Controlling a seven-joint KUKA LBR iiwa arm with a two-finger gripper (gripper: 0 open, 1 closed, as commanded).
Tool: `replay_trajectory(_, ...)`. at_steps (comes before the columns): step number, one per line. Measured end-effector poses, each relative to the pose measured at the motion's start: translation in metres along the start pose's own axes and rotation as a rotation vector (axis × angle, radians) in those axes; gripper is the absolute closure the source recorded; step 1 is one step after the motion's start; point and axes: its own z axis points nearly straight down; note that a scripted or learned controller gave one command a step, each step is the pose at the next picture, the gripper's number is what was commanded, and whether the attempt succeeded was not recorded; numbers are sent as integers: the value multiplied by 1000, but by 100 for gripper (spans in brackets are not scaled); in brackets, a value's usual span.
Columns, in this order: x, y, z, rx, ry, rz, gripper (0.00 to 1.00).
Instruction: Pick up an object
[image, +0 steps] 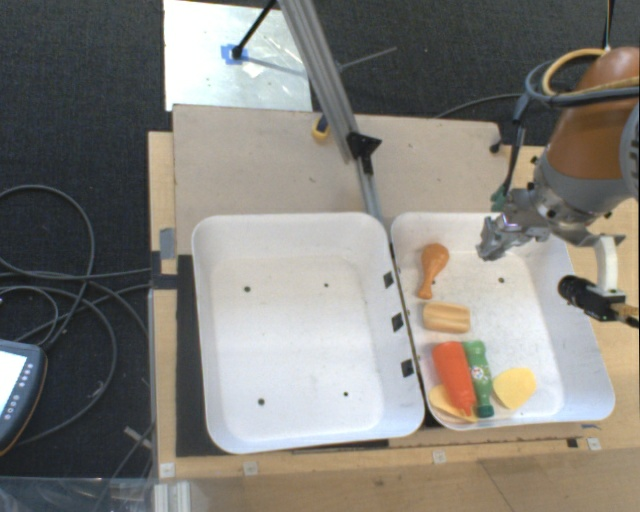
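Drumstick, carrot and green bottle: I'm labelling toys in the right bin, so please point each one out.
drumstick (432, 266): camera view, on its rounded meaty end.
carrot (454, 371): camera view, middle of its orange body.
green bottle (479, 377): camera view, middle of its side.

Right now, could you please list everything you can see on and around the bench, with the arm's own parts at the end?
White bins: 2, white, side by side on the bench.
Drumstick toy: 1, orange-brown, upper part of the right bin.
Bread roll toy: 1, tan, middle of the right bin, below the drumstick.
Carrot toy: 1, orange-red, near corner of the right bin.
Green bottle toy: 1, green, right beside the carrot.
Yellow pieces: 2, yellow, one right of the bottle, one partly under the carrot.
Tablet: 1, dark, left edge on the floor.
Cables: several, black, floor at left.
Arm: 1, grey with orange band, from the right.
Gripper: 1, grey, over the right bin's upper part.
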Motion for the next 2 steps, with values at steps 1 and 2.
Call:
replay_trajectory(1, 41, -18, -1, 0, 1, 0, 100)
replay_trajectory(2, 90, -37, -6, 0, 2, -1, 100)
